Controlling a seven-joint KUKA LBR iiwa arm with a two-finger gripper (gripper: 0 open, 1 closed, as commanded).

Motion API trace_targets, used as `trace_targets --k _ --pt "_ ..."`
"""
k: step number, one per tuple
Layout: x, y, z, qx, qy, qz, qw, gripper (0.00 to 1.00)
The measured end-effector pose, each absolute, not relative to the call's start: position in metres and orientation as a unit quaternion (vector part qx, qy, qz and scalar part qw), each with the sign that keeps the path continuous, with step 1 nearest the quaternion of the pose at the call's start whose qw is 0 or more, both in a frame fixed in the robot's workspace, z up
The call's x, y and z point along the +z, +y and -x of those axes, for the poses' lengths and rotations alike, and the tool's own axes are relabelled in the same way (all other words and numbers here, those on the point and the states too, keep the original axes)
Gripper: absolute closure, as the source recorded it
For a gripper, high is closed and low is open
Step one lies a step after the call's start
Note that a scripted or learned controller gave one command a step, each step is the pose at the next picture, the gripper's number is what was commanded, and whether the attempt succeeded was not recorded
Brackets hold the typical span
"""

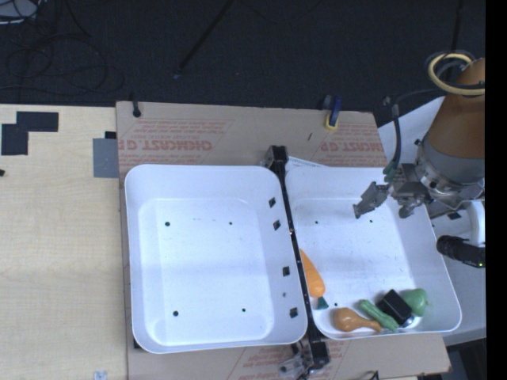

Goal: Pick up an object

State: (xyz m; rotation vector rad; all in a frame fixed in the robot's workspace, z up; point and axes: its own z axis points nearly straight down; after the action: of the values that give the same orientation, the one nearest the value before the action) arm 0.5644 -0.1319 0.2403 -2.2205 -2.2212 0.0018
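So far nothing has been lifted, as far as I can see from where I stand. The grey two-finger gripper point(379, 199) hangs over the upper part of the right-hand shallow white plastic bin point(372, 244), and I see only bare bin floor under its dark fingers point(366, 203); whether they are spread or closed together I cannot tell, they are too small and dark against the wrist. Nothing is between them.

Behind the gripper comes the grey wrist and then the arm's broad orange band point(459, 121), reaching in from the right.

Well apart from the gripper, down in the near corner of the same bin, lie the things to choose from: an orange carrot-shaped toy point(312, 275) against the dividing wall, a tan pear-shaped toy point(350, 319), a green stick-like piece point(378, 313), a small black block point(394, 306) and a rounded green toy point(415, 299), the last four crowded close, some touching.

The left-hand shallow white bin point(206, 252) holds nothing I can make out. Both bins sit on a brown cardboard sheet point(238, 137) on the pale wooden worktop point(55, 252).

By my judgement the whole task is still ahead: travel to the corner, descend, close, lift.
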Motion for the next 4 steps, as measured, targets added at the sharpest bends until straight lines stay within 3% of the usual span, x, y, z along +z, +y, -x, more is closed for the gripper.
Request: trace_targets --k 1,2,3,4 --pt "0.082 -0.126 -0.643 0.0024 -0.709 0.705 0.004 0.00" --pt "0.196 -0.107 -0.646 -0.0029 -0.708 0.706 -0.003 0.00" --pt "0.094 -0.093 -0.536 0.0019 -0.706 0.708 0.001 0.00" --pt "0.361 -0.133 -0.569 -0.0040 -0.707 0.707 -0.008 0.00"
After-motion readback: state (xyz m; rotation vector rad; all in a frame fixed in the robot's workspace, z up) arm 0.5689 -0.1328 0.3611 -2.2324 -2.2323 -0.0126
